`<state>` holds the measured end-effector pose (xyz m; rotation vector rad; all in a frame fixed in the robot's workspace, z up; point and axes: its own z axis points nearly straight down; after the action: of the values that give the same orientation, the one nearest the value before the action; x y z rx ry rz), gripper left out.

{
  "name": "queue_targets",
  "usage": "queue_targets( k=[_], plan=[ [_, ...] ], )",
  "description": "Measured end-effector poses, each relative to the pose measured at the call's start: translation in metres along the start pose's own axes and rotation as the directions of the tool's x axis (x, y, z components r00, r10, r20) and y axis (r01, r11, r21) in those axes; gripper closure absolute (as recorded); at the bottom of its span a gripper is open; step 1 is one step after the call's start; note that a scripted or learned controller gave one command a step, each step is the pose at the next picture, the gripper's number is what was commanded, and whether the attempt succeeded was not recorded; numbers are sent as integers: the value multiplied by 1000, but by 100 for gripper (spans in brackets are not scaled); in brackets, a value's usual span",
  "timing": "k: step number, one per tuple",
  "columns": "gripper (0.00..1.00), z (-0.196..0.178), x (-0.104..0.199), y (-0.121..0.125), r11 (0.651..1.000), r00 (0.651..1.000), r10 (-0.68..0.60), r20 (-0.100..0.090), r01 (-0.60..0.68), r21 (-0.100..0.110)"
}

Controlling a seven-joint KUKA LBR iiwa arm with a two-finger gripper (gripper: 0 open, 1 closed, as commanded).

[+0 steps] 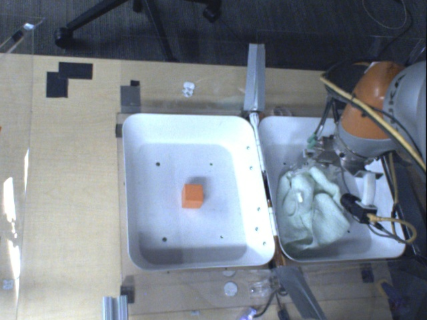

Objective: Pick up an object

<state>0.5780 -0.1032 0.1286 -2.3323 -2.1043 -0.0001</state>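
Camera view, contents: gripper (324,157) is hanging over the upper edge of the crumpled pale cloth (310,205) in the right bin (293,129), likely lining up a grasp (whether it is gripping cannot be told); orange cube (193,196) is sitting alone in the middle of the left bin (140,132).

Just below your claw (322,157) and spreading toward the bench's front edge, a crumpled white cloth (310,205) heaps over most of the right bin (287,127). That leaves you bare floor only in a strip along the back wall beside the claw and a patch at the front corner past the cloth. Across the two raised rims that meet beside the claw lies the left bin (143,142). It is open all round except for one small orange cube (193,196) near its middle, well apart from the walls.
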Motion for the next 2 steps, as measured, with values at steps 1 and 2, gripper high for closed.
queue_targets(
  k=[1,2],
  plan=[
    [0,37,17,-27,1000,1000,6,1,-6,-19],
    [100,25,17,-25,1000,1000,6,1,-6,-25]
  ],
)
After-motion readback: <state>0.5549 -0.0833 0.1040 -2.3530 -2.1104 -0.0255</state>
